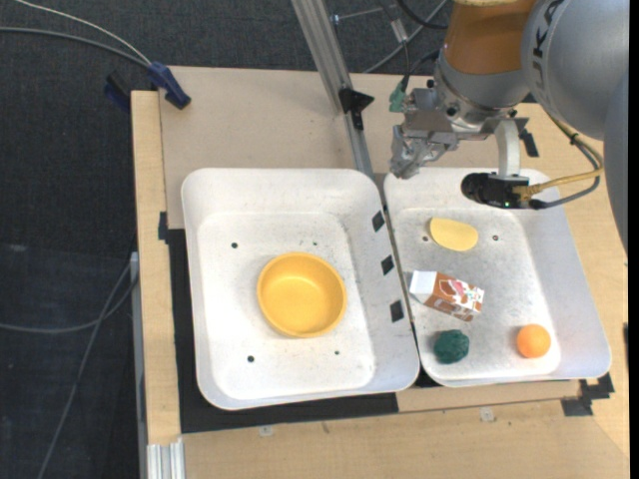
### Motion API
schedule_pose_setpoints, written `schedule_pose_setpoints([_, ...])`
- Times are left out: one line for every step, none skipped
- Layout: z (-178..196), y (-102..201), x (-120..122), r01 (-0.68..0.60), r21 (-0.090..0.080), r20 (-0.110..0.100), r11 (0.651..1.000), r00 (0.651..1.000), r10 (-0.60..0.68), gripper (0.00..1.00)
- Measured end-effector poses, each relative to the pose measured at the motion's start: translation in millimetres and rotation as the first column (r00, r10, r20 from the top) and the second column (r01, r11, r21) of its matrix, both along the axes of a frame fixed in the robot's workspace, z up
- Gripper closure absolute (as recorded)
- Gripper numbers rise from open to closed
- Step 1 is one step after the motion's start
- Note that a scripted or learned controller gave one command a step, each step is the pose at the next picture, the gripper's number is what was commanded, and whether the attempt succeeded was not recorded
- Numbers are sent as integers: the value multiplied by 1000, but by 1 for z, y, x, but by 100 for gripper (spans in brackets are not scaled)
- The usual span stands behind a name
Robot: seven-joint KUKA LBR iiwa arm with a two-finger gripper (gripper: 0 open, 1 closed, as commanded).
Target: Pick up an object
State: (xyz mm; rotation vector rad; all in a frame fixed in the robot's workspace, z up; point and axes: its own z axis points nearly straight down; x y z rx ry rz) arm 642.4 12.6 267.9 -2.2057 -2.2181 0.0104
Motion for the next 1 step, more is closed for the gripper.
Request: schedule_pose_setpoints([-20, 53, -1, 0, -2, -5, 1000, 1000, 0, 100])
